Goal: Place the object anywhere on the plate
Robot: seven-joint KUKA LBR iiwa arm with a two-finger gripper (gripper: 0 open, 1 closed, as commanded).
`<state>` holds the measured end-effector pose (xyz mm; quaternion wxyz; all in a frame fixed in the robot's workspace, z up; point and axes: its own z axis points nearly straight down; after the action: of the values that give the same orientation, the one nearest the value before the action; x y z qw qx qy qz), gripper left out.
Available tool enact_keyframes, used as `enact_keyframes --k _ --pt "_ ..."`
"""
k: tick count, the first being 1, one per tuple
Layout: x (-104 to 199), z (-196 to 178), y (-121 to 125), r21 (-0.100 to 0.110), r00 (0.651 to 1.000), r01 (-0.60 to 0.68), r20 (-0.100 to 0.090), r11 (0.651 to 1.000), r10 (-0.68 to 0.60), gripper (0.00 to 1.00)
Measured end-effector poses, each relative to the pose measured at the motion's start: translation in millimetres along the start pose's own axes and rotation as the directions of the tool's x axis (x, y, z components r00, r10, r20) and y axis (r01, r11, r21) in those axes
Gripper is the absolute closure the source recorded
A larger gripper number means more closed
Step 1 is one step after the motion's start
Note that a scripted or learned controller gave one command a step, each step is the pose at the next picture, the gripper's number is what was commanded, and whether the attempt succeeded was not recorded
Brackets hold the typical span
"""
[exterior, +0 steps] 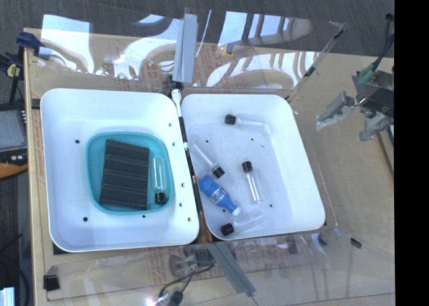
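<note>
Lying on the teal plate (96, 157) in the left bin (60, 114), along the plate's right edge beside a dark ridged block (125, 174), one clear vial (159, 179) is already placed. Several vials (251, 181) and a blue-labelled one (218, 193) are left in the right bin (295, 164). The gripper (352, 112) is seen off the bins near the bench's right edge, nothing held; its opening cannot be judged.

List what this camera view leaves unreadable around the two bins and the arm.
- Two-finger gripper, right edge: small and partly cut off, so the jaws' state is unclear.
- Clear glass vials with black caps in the right white bin: transparent bodies fade into the white floor; their contents are unreadable.
- Dark ribbed rectangular block on the teal plastic plate: material uncertain.
- Clear vial beside it: outline faint.
</note>
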<state>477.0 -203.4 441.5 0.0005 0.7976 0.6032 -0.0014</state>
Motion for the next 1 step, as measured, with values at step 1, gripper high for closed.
enact_keyframes --k 1 --pt "-0.5 -0.5 -0.1 -0.002 0.994 -0.113 0.001 0.994 0.113 0.0"
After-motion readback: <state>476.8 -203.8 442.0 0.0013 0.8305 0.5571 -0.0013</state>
